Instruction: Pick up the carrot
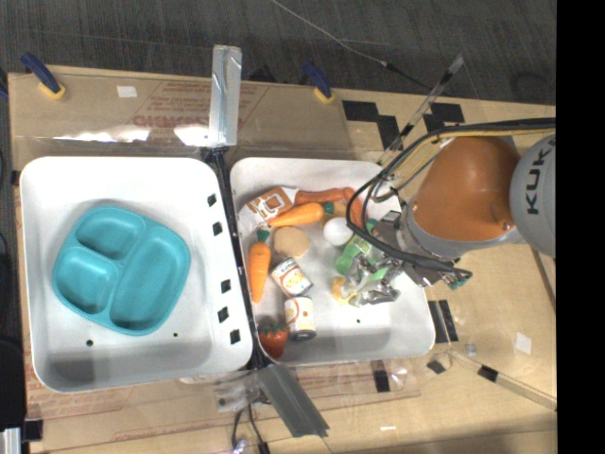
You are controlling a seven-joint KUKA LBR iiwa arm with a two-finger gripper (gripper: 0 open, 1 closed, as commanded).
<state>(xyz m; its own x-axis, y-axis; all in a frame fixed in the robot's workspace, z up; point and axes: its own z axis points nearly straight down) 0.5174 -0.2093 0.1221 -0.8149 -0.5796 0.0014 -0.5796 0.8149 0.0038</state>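
— Claw [378,288] at the end of the grey arm [473,201]: where is it set, and in what state?

— It is shown low in the right bin [416,337], towards the bin's right side, among a green packet [356,253] and small clutter. Whether it is released or clenched cannot be told; nothing is seen to be grasped.

— Where is the carrot placed?

— The carrot [258,272] is laid lengthwise against the left wall of the same bin, green top towards the far side, well apart from the claw. A second orange piece [299,215], also carrot-like, is laid crosswise farther back. Between claw and carrot are found a white egg [337,232], a tan round item [293,243] and two small cans [290,276] [302,317].

— How is the carrot expected to handle?

— It is judged light, stiff and smooth, probably a toy, so that slipping along its taper is to be feared. A hold across the thick middle is advised, with the jaws set crosswise to its length. Little room is left on the wall side, and the nearer can is just beside it.

— And the surroundings?

— A teal divided plate [118,268] is held in the left bin [28,192]. Both bins are borne on a cardboard-covered bench [501,405]; dark flooring is seen beyond.
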